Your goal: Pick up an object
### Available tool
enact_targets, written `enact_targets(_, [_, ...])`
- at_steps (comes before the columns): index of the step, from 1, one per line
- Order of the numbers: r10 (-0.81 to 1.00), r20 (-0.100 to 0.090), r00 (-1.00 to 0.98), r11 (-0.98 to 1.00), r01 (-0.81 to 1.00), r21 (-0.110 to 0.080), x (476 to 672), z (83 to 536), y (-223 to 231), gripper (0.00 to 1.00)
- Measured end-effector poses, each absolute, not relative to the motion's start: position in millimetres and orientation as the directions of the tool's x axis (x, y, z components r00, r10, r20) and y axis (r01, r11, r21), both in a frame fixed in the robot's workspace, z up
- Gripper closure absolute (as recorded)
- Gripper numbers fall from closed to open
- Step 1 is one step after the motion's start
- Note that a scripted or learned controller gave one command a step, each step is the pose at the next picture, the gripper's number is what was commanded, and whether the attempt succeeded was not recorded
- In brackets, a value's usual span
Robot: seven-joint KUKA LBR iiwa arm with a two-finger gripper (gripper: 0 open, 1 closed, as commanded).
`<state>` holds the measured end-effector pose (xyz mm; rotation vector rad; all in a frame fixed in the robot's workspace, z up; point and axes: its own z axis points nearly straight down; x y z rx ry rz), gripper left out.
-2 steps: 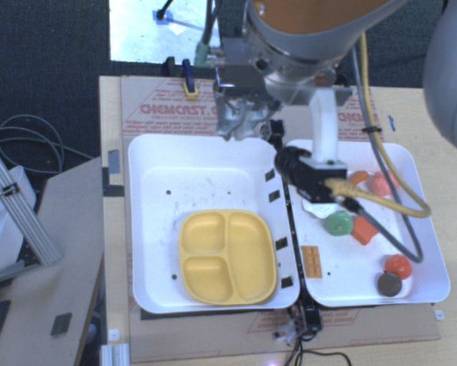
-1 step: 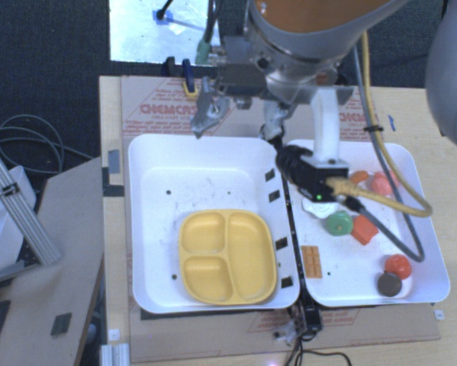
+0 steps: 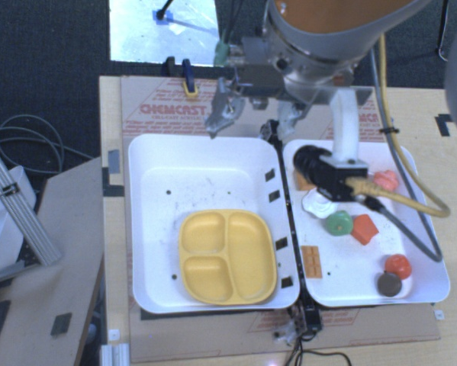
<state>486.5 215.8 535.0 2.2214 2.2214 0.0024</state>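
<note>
The pincer (image 3: 251,117) hangs open and holds nothing, above the back rim of the left bin (image 3: 156,166). A yellow divided tray (image 3: 228,256) lies in that bin's front half, well apart from the pincer. Small toys lie in the right bin (image 3: 426,280).

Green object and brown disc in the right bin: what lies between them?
In the camera view, the orange block lies just right of the green object, and the red object lies just above the brown disc.
</note>
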Motion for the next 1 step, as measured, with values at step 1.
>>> enact_targets(1, [1.000, 0.003, -0.004, 0.004, 1.000, 0.004, 486.8, 546.6, 216.5, 1.00])
